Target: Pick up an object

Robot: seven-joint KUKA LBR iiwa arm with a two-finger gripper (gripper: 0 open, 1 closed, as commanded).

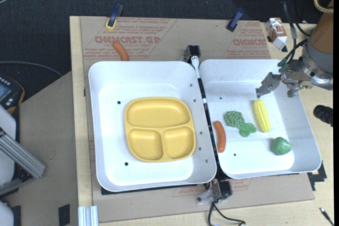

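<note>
The right bin (296,164) holds a yellow corn cob (261,115), a green broccoli piece (237,121), an orange-red sausage (220,136) by its left wall, and a small green pepper (281,145) near the front right. My gripper (278,89) hangs over the bin's back right part, above and slightly behind the corn. Its two dark fingers (264,87) are spread apart: it is open, with nothing between them.
A yellow three-compartment plate (159,128) lies in the left bin (106,82). Another orange sausage (121,50) rests on the cardboard behind that bin. Blue clamps (113,16) (235,19) hold the board's back edge. Cables and a connector (193,53) sit between the bins.
</note>
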